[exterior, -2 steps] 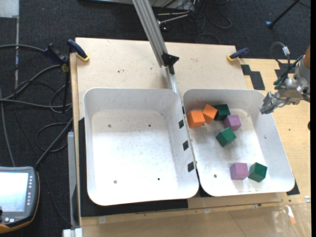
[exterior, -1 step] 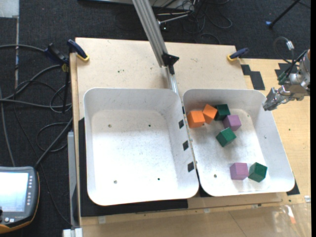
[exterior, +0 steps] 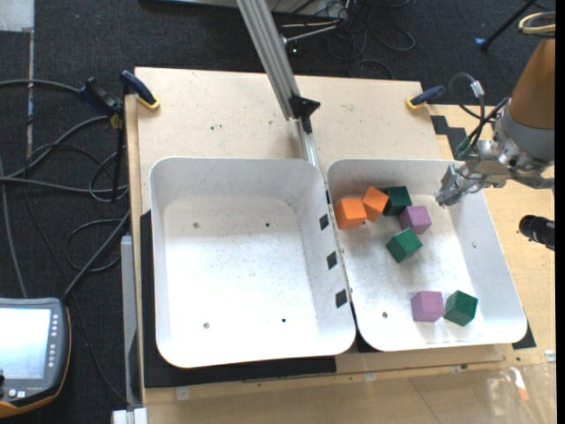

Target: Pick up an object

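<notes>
Hovering above the right bin's [exterior: 494, 263] upper edge, the gripper [exterior: 448, 193] seems narrow and holds nothing.

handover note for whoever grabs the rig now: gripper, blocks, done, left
Gripper: at the right bin's far right rim, nothing visible between its fingers; open or shut unclear.
Right white bin: two orange cubes, a dark green cube and a purple cube clustered at the far end; a green cube just nearer; a purple cube beside a green cube near the front.
Done: nothing lifted.
Left: pick one; the far purple cube is nearest the gripper.
</notes>
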Tool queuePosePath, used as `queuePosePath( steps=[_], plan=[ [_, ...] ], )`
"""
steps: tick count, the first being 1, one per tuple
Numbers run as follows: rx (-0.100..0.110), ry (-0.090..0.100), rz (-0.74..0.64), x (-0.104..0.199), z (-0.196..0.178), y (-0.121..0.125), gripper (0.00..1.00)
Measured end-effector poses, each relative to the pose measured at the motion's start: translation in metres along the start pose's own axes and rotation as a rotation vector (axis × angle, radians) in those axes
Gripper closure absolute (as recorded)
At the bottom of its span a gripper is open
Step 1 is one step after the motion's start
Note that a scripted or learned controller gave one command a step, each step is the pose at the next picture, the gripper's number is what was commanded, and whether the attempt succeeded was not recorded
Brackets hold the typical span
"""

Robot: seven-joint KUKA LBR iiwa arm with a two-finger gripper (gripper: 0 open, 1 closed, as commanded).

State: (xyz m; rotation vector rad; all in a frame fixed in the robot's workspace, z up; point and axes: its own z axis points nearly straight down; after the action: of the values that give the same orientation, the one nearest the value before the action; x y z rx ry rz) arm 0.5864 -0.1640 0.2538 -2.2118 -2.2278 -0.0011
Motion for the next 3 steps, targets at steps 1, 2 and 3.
queuePosePath(
  steps=[1,2,3],
  plan=[
    [0.0,0.0,-0.001,0.052,0.012,0.003,1.0],
    [-0.003,0.0,-0.001,0.109,0.008,0.008,1.0],
    [0.0,0.0,-0.001,0.165,0.021,0.003,1.0]
  ],
)
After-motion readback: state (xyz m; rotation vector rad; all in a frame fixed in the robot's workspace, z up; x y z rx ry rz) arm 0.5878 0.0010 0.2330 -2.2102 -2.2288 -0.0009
